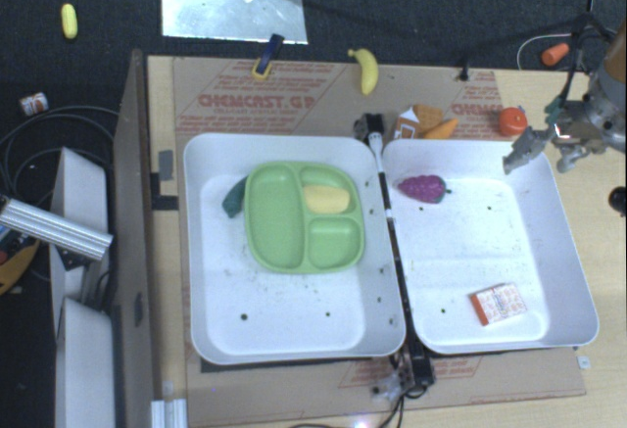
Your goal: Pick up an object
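White bins sit side by side on your tabletop (549, 93). Your end effector (549, 147) hovers at about two o'clock of the right bin (558, 250), over its far-right rim; its grey fingers look spread, with nothing between them. Likely targets lie in that bin: purple grapes (422, 187) near ten o'clock and a small orange-and-white packet (498, 303) near five o'clock, well apart, so either leaves room around it. The left bin (211, 250) holds a green divided tray (294, 220) carrying a yellow piece (327, 198).
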Robot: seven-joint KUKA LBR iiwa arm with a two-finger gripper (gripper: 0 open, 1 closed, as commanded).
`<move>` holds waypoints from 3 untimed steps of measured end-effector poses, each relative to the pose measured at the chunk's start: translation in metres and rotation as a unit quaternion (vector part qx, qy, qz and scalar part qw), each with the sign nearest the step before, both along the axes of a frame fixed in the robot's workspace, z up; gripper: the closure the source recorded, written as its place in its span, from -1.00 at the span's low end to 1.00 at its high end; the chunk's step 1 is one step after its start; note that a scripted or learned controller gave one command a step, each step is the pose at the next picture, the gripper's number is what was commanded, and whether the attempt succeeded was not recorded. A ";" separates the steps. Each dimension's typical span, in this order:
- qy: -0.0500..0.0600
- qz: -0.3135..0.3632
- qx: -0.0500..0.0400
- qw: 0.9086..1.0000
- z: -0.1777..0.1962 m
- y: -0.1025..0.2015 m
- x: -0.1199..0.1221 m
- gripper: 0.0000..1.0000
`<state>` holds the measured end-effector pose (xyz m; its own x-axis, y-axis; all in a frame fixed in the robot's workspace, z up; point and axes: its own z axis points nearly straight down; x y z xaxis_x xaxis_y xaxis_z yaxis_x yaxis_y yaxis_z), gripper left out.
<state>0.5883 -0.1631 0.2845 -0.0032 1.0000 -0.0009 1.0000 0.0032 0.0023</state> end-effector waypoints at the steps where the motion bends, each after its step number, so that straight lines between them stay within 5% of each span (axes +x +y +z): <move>1: 0.003 0.002 0.001 1.000 -0.092 0.007 0.047 -1.00; 2: 0.002 0.003 0.002 1.000 -0.189 0.059 0.081 -1.00; 3: 0.003 -0.001 0.001 1.000 -0.201 0.059 0.044 -1.00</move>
<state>0.6326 -0.1042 0.0831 -0.0003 1.0000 0.0005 1.0000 0.0003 -0.0028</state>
